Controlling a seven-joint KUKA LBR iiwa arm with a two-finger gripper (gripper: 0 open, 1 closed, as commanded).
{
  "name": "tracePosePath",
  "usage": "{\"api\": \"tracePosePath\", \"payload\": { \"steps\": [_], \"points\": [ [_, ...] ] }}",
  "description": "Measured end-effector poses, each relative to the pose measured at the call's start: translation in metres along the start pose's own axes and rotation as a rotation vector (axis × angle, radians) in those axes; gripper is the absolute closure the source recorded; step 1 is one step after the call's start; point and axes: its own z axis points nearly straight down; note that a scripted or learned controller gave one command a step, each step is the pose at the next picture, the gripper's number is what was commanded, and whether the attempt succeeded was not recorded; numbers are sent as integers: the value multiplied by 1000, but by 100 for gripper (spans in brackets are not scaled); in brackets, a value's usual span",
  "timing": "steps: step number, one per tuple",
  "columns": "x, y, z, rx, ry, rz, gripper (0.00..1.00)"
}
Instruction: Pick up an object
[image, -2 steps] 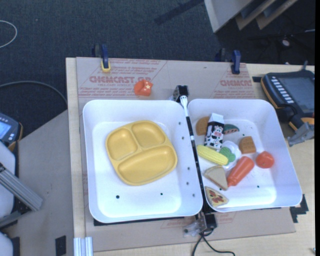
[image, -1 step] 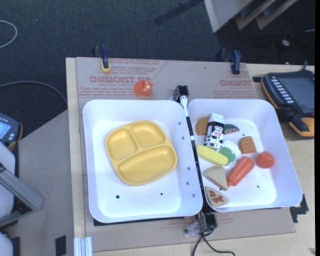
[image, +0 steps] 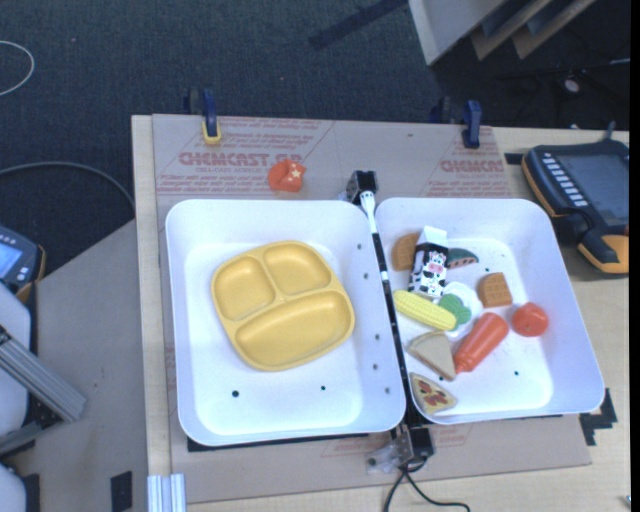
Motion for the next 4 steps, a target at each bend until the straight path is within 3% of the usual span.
{"api": "tracePosePath", "payload": {
  "steps": [1, 2, 3, 4],
  "points": [
    [4, -64, 1, 12, 7, 8, 0],
    [1, -93, 222, 28, 13, 7, 0],
    [-1, -88, 41, -11, -5, 3, 0],
    [-1, -35, -1, 0, 0, 2, 0]
  ]
}}
